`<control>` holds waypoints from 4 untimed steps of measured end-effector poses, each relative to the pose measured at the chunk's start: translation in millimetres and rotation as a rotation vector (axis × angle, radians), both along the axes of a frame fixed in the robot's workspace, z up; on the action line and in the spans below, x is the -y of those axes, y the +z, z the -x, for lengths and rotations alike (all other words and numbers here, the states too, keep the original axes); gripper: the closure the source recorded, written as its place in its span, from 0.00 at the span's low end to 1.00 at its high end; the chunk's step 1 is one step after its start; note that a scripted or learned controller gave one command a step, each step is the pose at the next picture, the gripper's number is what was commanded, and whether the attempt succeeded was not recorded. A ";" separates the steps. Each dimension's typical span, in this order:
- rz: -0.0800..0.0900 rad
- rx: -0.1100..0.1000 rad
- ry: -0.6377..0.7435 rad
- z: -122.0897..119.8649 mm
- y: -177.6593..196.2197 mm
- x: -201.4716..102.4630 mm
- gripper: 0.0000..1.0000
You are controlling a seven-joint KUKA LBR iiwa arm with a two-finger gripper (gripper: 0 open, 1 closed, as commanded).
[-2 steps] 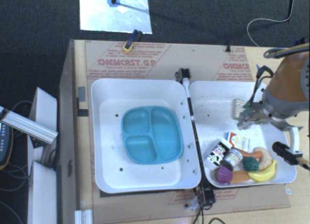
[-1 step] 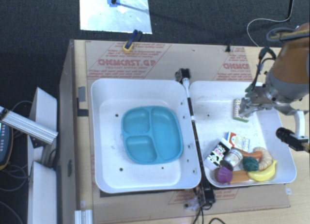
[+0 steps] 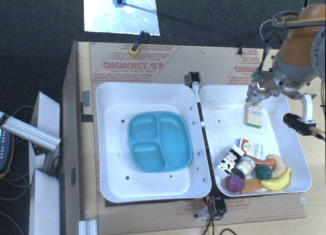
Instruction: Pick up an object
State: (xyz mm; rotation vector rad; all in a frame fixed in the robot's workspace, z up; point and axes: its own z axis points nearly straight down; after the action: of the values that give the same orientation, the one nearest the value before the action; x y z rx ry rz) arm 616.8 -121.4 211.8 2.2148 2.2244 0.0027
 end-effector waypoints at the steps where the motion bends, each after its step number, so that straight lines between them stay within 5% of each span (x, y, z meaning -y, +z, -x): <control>1: 0.000 -0.001 0.000 0.1 0.0 0.2 0.00; 2: 0.000 -0.003 0.000 -16.6 -67.7 5.4 0.00; 4: 0.000 -0.002 0.000 -17.1 -66.9 5.5 0.00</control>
State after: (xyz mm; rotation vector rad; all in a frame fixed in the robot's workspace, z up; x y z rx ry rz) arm 633.9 -126.8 144.9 2.2150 2.2253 0.0004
